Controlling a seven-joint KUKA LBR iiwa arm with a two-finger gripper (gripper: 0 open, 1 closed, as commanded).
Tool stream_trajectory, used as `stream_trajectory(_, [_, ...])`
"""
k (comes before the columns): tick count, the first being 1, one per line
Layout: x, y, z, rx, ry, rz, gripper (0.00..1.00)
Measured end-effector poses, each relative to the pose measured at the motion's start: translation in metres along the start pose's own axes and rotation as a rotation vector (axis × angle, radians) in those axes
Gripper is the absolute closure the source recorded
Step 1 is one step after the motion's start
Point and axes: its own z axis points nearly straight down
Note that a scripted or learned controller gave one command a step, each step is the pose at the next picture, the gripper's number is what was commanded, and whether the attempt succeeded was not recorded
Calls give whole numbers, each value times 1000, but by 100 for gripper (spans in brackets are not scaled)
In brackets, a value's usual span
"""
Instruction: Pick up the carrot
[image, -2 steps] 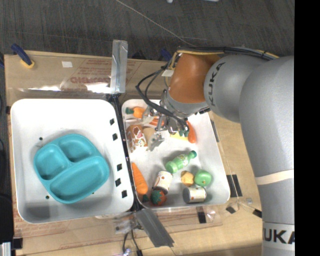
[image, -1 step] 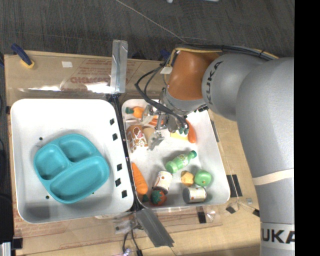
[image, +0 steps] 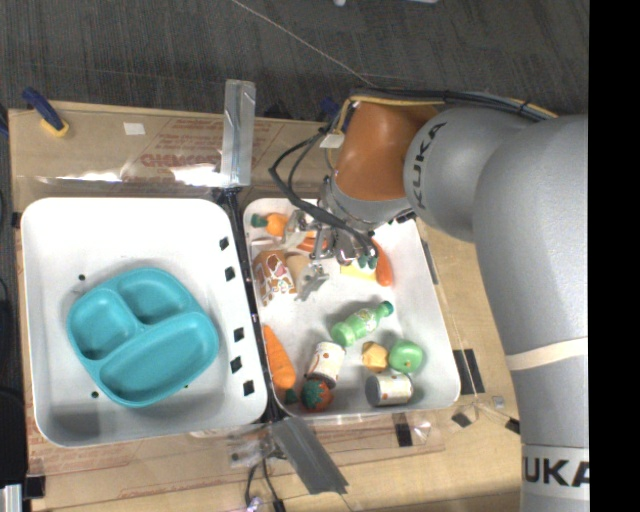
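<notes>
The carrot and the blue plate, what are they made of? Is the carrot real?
The carrot looks like a toy, probably plastic: its orange is even and smooth, with a slight shine. The plate also looks like plastic: one solid teal colour, moulded into three compartments with rounded edges, and a dull sheen. The view cannot settle either for certain.

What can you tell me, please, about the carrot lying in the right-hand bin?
The carrot is a small orange toy, seemingly smooth plastic, tapered, its narrow tip pointing toward the far side and its thicker end toward the near side. It lies flat on the floor of the right bin, close along that bin's left wall, slightly slanted. Its thick end sits by a dark green and red item in the near corner; contact there is unclear. The gripper is farther back in the bin, away from it.
</notes>
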Motion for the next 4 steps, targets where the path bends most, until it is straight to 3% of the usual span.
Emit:
stream_trajectory(1, [1,2,2,-3,4,77,0])
stream_trajectory(2, [0,2,2,-2,1,38,0])
stream_trajectory(3, [-7,5,-13,-2,-26,33,100])
stream_trajectory(4, [5,69,-104,-3,-33,-488,100])
